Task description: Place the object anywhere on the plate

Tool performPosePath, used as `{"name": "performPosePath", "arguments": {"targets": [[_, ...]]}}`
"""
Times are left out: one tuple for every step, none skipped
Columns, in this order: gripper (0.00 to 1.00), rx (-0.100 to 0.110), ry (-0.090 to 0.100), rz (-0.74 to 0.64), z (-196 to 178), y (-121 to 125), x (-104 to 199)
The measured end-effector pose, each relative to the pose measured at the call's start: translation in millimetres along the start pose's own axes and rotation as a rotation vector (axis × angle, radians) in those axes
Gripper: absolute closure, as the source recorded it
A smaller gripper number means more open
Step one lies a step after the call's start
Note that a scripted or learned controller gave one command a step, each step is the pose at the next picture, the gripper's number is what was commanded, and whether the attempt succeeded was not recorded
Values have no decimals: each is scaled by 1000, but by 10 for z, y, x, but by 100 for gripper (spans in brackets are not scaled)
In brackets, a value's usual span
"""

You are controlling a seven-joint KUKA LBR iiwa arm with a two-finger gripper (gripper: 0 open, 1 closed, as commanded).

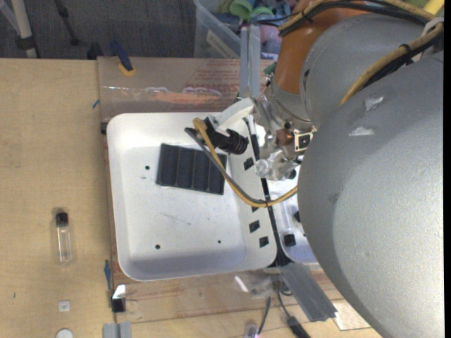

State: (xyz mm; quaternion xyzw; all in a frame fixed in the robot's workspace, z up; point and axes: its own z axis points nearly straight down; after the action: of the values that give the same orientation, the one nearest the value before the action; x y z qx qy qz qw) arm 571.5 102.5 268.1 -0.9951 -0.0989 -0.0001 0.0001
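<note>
Here, the grey arm [366, 153] looms at three o'clock over the white bin [141, 252], its pincer's state impossible to tell, risking a blind miss of the black ridged object [190, 169] lying centre-bin.

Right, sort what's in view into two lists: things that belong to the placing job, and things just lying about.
Job:
- white bin
- dark ridged slab lying flat in that bin, possibly the object; no plate can be made out
- arm reaching in over the bin's right side

Lying about:
- small clear vial on the bench, left of the bin
- clear tub of coloured toys behind the bench
</note>
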Motion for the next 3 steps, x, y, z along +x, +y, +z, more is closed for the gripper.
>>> {"name": "performPosePath", "arguments": {"targets": [[100,0,-2,1,770,-484,-226],[100,0,-1,-209,1541,-1087,781],[100,2,-5,-734,1752,-1147,87]]}}
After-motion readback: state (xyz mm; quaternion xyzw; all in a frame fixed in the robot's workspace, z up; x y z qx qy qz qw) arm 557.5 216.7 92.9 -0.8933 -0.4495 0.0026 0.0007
